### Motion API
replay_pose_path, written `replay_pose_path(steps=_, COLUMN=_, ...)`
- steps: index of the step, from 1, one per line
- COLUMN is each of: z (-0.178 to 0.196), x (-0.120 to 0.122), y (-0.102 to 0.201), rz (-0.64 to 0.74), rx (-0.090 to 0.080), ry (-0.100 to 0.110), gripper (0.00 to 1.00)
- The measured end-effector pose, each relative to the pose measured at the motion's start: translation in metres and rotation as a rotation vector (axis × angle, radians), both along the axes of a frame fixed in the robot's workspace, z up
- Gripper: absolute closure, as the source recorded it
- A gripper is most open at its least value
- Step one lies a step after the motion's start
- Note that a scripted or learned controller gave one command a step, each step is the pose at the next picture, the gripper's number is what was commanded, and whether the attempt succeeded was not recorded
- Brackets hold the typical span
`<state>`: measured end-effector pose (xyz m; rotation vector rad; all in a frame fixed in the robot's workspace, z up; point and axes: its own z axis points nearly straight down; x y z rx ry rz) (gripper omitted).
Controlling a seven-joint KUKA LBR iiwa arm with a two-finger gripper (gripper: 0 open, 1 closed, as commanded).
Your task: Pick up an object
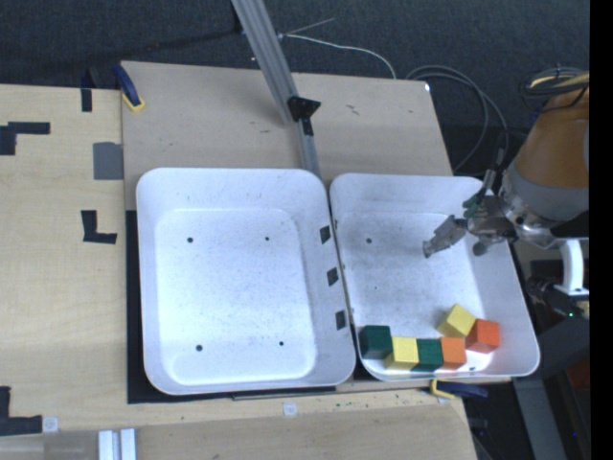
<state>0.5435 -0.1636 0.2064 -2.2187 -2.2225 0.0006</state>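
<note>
Down in the near corner of the right bin [498, 300], six small blocks sit close together. A dark green block [375, 339] is at the left end, touching a yellow block [405, 352]. Next come a second green block [428, 353] and an orange block [452, 352]. A tilted yellow block [460, 320] sits just behind them, with a red-orange block [486, 334] beside it, near the bin's right wall. They all look like little hard cubes with flat sides, and they are packed so tight that it may be tricky to get around just one.

No block is picked up yet. The gripper [452, 234] hangs over the middle of the right bin, up from the blocks and well apart from them. Its fingers [439, 240] look spread a little, with nothing between them, though they are small and dark, so it is hard to be sure how wide they are. I think the arm must first move toward the near corner, come down on a block, close and lift.

The left bin [230, 276] sits beside the right one on the surface [57, 257]. A grey pole [268, 46] leans in from the top.
</note>
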Motion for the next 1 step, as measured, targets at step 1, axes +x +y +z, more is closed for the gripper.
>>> replay_pose_path(steps=1, z=0.046, x=-0.0543, y=-0.011, rz=-0.003, rx=-0.001, ry=-0.002, gripper=0.0)
